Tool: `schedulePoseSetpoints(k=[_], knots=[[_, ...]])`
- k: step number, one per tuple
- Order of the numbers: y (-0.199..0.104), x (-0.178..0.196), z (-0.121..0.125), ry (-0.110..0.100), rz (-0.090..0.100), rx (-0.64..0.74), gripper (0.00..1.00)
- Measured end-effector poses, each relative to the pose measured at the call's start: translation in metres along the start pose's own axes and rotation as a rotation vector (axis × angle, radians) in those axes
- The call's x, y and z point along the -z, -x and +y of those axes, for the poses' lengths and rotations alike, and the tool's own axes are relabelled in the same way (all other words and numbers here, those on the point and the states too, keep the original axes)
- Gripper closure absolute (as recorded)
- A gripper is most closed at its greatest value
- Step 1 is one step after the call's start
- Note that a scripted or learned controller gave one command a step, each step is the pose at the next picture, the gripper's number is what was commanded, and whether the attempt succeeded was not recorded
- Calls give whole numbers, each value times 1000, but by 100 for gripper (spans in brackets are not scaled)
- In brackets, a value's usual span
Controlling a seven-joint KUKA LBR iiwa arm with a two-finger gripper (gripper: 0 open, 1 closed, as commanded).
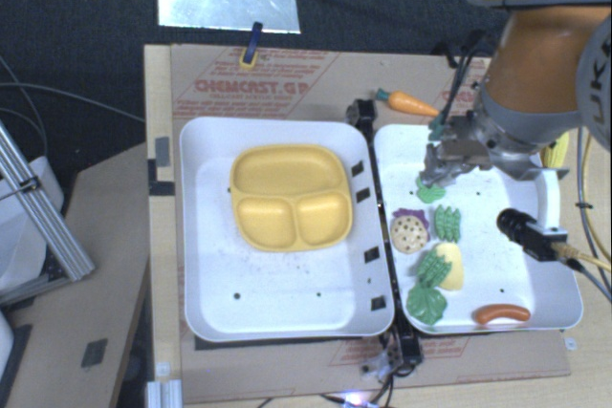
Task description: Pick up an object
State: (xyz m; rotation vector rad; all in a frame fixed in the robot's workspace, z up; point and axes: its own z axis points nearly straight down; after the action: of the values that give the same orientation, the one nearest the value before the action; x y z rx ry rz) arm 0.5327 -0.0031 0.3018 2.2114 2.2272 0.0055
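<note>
The brown sheet (287, 81) under the bins reads "CHEMCAST GP". The gripper (438, 175) hangs over a green toy piece (430, 194); finger state cannot be determined. The sausage (501, 313) lies with its long axis left-right

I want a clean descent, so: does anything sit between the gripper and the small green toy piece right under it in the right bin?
Nothing visible does. The gripper hangs right above the small green toy piece; the ridged green toy lies just below it in the camera view.
</note>
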Motion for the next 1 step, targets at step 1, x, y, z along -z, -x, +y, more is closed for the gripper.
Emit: schedulePoseSetpoints(k=[1], knots=[[0, 0, 0, 0, 0, 0, 0]])
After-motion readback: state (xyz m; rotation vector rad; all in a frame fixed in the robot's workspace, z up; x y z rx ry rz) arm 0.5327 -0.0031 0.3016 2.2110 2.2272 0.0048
